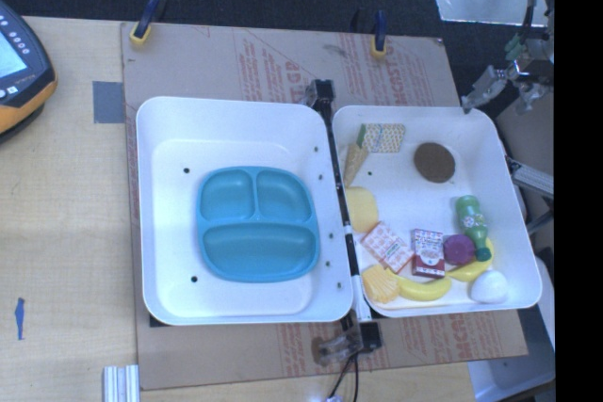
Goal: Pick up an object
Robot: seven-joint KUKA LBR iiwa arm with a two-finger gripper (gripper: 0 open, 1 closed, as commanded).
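Camera view: gripper (513,80) hovers beyond right bin (504,167) far corner; fingers' state unclear; brown cookie (434,162) lies nearest, down-left.

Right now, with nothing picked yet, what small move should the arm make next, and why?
Probably bring the gripper from beyond the right bin's far right corner in over the brown round piece. That piece lies alone on bare white floor near that corner, while the banana, purple piece and small cartons crowd together.
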